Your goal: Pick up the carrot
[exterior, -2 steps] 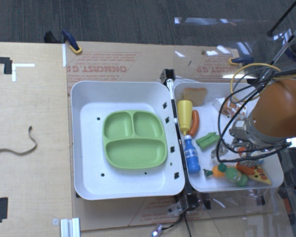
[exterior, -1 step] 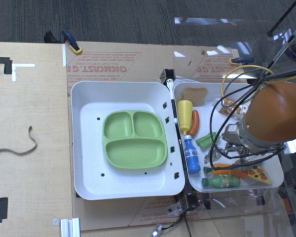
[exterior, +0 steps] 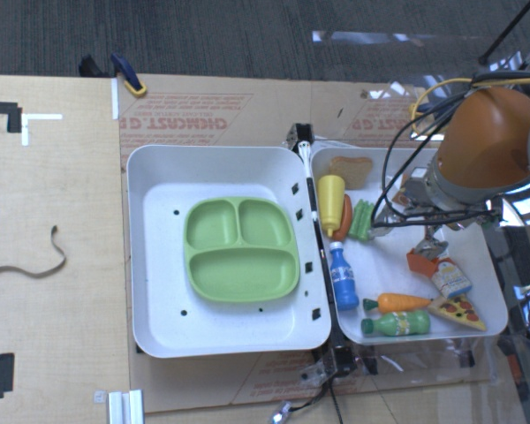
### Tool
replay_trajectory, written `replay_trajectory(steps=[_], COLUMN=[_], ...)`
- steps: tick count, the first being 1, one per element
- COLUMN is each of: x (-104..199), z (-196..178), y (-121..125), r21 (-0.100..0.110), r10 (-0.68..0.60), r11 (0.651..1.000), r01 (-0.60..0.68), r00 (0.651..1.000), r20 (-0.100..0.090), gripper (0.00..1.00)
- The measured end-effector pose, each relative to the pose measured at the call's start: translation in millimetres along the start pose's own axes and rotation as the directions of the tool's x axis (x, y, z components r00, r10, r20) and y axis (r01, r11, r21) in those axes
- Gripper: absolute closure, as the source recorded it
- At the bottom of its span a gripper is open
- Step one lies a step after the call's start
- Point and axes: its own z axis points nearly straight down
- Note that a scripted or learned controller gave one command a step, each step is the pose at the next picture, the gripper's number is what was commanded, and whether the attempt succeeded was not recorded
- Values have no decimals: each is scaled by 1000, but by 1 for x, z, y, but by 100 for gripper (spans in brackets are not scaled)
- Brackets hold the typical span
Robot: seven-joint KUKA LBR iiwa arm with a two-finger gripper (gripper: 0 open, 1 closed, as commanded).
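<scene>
Green bottle [exterior: 396, 325] lies touching the carrot [exterior: 403, 303]. Claw [exterior: 431, 247] hovers near above it, grip state unclear. Approach step; next, descend onto carrot.

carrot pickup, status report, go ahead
Hand low over right bin, nothing seen in it. Carrot lying near front of bin, untouched. Green bottle just in front of it, pizza slice at its tip, blue bottle alongside.
</scene>
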Motion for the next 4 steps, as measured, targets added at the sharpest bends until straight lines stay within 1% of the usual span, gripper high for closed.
replay_trajectory(steps=[1, 2, 3, 4], x=[52, 54, 47, 68], z=[-29, 1, -14, -3], y=[35, 98, 89, 80], r21=[-4, -5, 29, 8], r10=[-295, -288, -291, -494], r11=[955, 958, 956, 869], r01=[295, 288, 290, 494], r00=[955, 958, 957, 869], r20=[-2, -1, 11, 3], gripper=[0, 0, 100, 100])
